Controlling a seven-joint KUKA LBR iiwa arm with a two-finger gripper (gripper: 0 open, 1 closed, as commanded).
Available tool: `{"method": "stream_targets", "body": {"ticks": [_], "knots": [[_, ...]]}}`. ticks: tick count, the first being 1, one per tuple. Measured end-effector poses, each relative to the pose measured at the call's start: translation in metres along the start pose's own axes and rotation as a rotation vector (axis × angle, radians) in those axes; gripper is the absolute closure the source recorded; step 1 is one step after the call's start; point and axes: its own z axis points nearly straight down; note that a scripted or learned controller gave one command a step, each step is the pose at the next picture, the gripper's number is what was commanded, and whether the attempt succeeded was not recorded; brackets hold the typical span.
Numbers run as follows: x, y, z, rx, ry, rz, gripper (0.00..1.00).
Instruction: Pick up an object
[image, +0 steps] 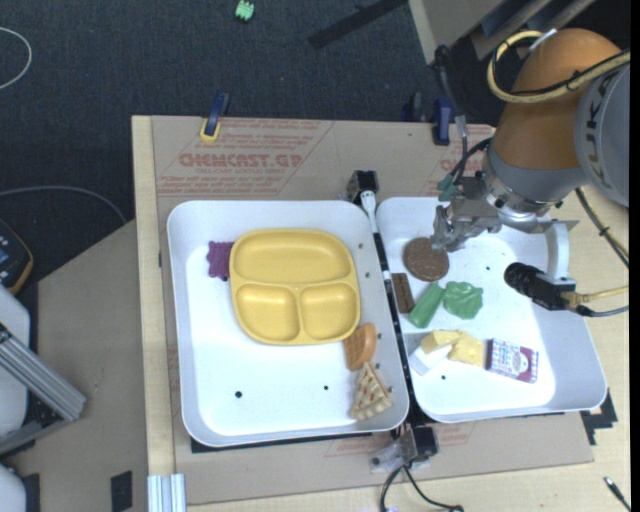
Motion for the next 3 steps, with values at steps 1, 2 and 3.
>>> {"method": "stream_targets", "body": {"ticks": [1, 2, 3], "knots": [[0.045, -0.030, 0.010, 0.003, -0.001, 0.001, 1.00], [0.085, -0.059, -0.004, 0.002, -0.001, 0.000, 1.00], [0.111, -0.072, -0.009, 0.002, -0.001, 0.002, 1.00]]}}
